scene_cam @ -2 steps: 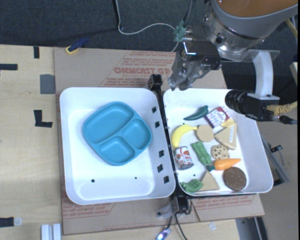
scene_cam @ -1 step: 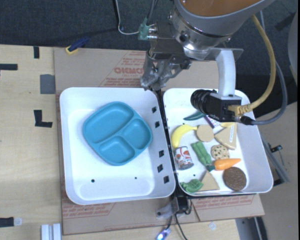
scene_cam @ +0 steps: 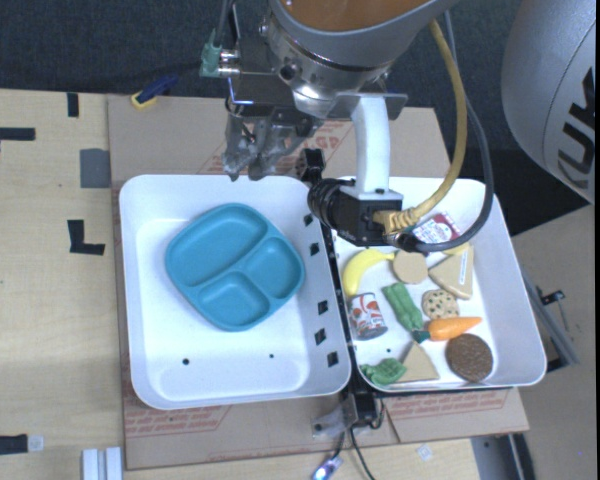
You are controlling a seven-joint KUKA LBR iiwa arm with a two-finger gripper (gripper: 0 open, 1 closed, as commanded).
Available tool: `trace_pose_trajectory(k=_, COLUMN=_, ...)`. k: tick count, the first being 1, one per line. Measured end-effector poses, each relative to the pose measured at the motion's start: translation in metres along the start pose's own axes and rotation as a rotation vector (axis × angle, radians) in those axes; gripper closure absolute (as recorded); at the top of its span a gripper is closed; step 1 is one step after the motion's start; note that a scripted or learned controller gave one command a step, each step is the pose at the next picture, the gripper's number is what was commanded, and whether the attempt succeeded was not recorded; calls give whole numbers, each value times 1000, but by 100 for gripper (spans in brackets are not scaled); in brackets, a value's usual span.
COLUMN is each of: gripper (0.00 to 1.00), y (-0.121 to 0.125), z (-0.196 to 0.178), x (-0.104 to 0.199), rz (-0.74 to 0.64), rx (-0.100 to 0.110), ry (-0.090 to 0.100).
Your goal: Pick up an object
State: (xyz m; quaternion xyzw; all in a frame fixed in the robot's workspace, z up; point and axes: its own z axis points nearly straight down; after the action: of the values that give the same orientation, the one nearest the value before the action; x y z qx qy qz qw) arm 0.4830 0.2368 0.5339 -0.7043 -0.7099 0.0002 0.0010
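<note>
I see the pincer (scene_cam: 248, 168) hanging over the back rim of the left bin (scene_cam: 145, 268), its metal fingers pointing down with a narrow gap between them and nothing held in that gap. It sits clear of every object, just behind the bin's far wall.

In the left bin lies a blue plastic plate (scene_cam: 234, 266), smooth and matte, rounded at the corners and moulded into three compartments. It rests flat and turned at a slant on the white floor, toward the bin's back.

The right bin (scene_cam: 515, 313) holds a cluster of toy food in its near half. A curved yellow banana (scene_cam: 365, 267) lies against the left wall, with a small red-and-white printed can (scene_cam: 367, 315) just below it. A lumpy green vegetable (scene_cam: 404, 305) stands between the can and a speckled round cookie (scene_cam: 440, 304). An orange carrot (scene_cam: 453, 327) lies below the cookie, and a dark brown textured disc (scene_cam: 470, 356) sits near the front corner. A pale wedge (scene_cam: 455, 271) rests toward the right, and a leafy green piece (scene_cam: 385, 372) lies at the front edge.

Both bins are glossy white, shallow, with rounded rims, on a brown cardboard sheet (scene_cam: 170, 138) over the tabletop (scene_cam: 30, 268).
</note>
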Motion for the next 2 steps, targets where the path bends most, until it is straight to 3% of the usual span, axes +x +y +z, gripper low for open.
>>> trace_pose_trajectory(k=1, gripper=100, y=-1, z=144, x=-99, rz=17, rx=16, ry=-9)
trace_pose_trajectory(k=2, gripper=100, y=0, z=126, x=-92, rz=5, rx=3, ry=-2)
